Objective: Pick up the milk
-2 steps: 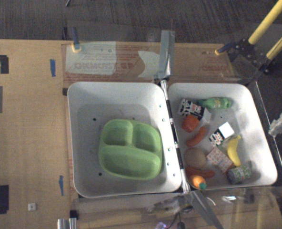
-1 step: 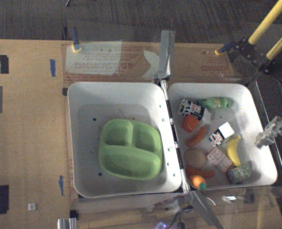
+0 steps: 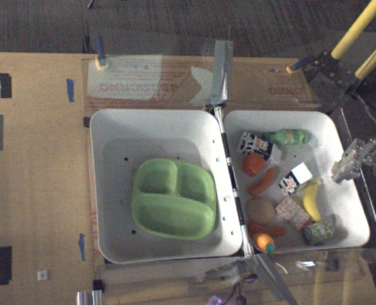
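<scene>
Where the pale wooden bench (image 3: 35,189) runs along the left, marked with black tape corners and short blue tape strips. Next, left shallow white plastic bin (image 3: 112,138), holding a light green three-compartment plastic tray (image 3: 174,199) set right of its middle and toward the near side. Then right shallow white plastic bin (image 3: 353,224), touching the left one along a shared edge, crowded with small toys. At its far left, black-and-white cow-patterned milk carton (image 3: 255,144), lying tilted, untouched by anything metal. Just near of that, small red-orange block (image 3: 253,164), then slim orange carrot-like piece (image 3: 264,181). Beside the carton on its right, at the far wall, green plastic bottle (image 3: 289,137) lying on its side. Toward the middle, small white box with dark print (image 3: 295,177), and touching-close on its right a yellow toy banana (image 3: 311,199). Nearer, brown rounded potato-like toy (image 3: 260,210), pink-and-white checked packet (image 3: 293,212), and at the near edge a small orange fruit with a teal tip (image 3: 265,242) and a grey-green tin can (image 3: 319,231). Farthest right, silver two-finger gripper (image 3: 342,172) over the bin's right rim, well apart from the carton, gripping nothing; cannot tell whether apart or together.
</scene>
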